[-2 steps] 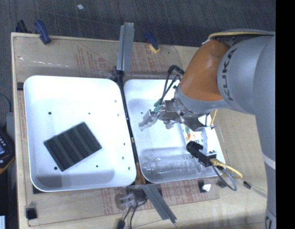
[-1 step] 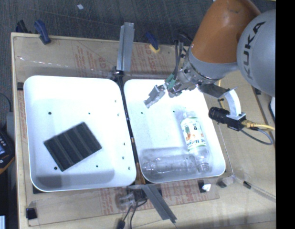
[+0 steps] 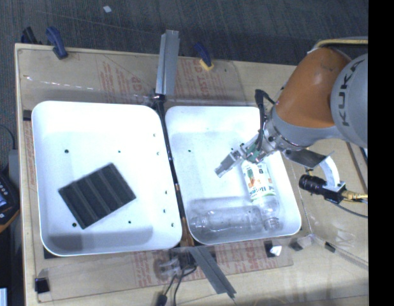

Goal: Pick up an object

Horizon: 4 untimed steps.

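While end effector (image 3: 238, 160) hovers over right white bin (image 3: 184, 171), finger state unclear; approach step; next: descend onto small labelled clear bottle (image 3: 259, 182).

White letters reading "KUKA" run down the grey housing of the arm (image 3: 350, 101) at the right of the scene, partly cut by the frame edge. The small bottle (image 3: 259, 183) in the right bin (image 3: 184, 171) carries a white label with orange and green print, too small to read. Faint red printing on the bench board (image 3: 108, 75) is also illegible.
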Available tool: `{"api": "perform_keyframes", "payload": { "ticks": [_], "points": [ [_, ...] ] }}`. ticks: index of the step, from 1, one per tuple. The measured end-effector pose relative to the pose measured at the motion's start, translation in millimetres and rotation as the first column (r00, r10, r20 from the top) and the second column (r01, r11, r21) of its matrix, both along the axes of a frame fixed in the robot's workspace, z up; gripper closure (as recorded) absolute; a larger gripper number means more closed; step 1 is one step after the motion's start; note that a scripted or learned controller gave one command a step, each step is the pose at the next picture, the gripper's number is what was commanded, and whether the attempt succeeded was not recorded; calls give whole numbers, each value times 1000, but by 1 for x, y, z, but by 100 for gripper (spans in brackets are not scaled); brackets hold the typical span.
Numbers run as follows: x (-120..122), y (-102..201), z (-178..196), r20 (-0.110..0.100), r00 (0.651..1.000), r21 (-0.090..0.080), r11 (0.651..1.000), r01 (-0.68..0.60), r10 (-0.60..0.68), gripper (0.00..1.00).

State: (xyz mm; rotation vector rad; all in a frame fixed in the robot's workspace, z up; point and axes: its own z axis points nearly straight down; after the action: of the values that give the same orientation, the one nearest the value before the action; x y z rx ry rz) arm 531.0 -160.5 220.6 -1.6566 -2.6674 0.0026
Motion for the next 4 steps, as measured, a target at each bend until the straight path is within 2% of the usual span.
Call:
{"api": "perform_keyframes", "payload": {
  "ticks": [1,2,3,4],
  "points": [
    [12,-50,-50,-2,1000,2,1000,-24,24,0],
    [14,-50,-83,-2,1000,2,1000,23,-23,0],
    [-4,-50,-69,-3,980,2,980,197,-197,0],
    [-4,-50,-69,-3,980,2,980,197,-197,0]
  ]
}}
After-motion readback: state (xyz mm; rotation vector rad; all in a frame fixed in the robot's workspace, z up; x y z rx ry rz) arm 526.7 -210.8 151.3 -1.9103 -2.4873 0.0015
